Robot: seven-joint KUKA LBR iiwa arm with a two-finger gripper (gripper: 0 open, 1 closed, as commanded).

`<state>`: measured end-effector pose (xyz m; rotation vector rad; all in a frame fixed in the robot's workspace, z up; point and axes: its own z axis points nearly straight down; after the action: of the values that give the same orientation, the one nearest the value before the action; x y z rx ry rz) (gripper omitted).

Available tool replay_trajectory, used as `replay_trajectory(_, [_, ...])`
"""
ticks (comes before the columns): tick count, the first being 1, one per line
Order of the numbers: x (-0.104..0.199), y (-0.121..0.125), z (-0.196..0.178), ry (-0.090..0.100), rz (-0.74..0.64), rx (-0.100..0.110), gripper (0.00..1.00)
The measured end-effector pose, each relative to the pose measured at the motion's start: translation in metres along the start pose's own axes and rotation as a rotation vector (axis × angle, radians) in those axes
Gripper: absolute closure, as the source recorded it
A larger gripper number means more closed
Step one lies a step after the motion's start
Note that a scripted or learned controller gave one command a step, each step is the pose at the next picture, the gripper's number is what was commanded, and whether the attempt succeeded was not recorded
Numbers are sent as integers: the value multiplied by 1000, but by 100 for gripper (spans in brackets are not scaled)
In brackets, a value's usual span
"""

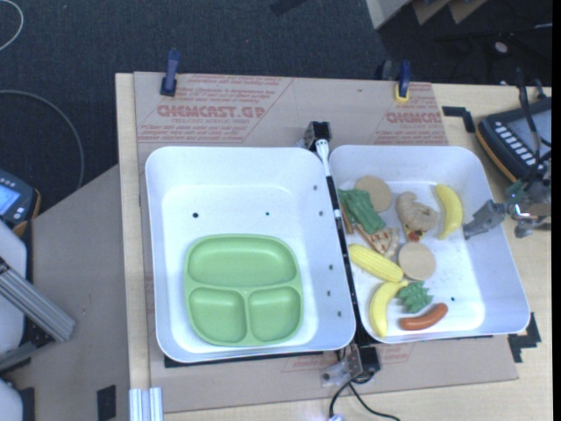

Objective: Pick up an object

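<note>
The right white bin (504, 296) holds several toy foods. A yellow banana (449, 209) lies nearest its right wall, beside a tan lumpy piece (415, 214). Further left are a round tan disc (375, 190), a green leafy piece (358, 206) and a striped orange wafer (375, 235). Toward the front lie a corn cob (375, 262), a tan patty (416, 259), a second banana (380, 307), a small broccoli (412, 295) and a red sausage (423, 317). My gripper (504, 217) hangs at the bin's right rim, just right of the first banana, with nothing seen in it.
The left white bin (166, 191) carries a green divided plate (244, 288). A black and orange pendant (517, 139) lies on the bench at the back right. Two clamps (170, 73) (402, 82) pin the brown board at the rear.
</note>
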<state>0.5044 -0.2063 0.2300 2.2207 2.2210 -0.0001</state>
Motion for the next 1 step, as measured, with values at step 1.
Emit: replay_trajectory(1, [35,71,93,3,-6,2,0])
